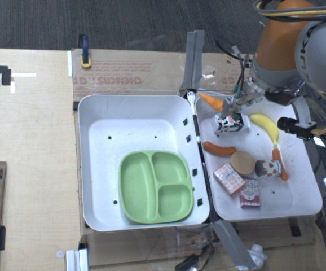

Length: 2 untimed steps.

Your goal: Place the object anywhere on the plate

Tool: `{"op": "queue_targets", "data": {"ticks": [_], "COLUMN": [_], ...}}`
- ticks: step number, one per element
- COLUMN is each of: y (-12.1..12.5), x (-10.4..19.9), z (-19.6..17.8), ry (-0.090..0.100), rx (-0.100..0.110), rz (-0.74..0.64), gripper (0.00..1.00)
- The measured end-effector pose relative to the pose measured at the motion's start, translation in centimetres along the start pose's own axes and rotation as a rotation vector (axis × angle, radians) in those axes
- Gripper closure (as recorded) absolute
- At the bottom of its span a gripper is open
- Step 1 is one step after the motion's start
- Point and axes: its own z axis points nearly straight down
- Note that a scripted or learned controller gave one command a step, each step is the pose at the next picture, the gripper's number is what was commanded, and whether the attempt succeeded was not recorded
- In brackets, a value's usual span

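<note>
A green plate [154, 186] with three compartments lies in the left bin [95, 151], toward its front. My gripper [231, 110] reaches down into the back left of the right bin [304, 202]. It hangs just over a small black and white toy [229, 123] and beside an orange carrot [210, 100]. The wrist hides how the gripper stands on the toy, and I cannot tell whether they touch.
Also in the right bin are a yellow banana [266, 127], a reddish sausage [219, 148], a round brown disc [243, 162], a pink box [229, 179], a red box [250, 194] and a small figure [268, 168]. A divider rail [197, 134] separates the bins.
</note>
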Motion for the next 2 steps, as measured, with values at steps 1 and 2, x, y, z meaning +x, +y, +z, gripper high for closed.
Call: {"op": "queue_targets", "data": {"ticks": [1,2], "y": [-6.1,-8.5], "x": [8.0,15.9], "z": [0.0,0.0], "ry": [0.002,0.002], "rx": [0.002,0.001], "rz": [-0.122,-0.361], "gripper": [1.0,1.0]}}
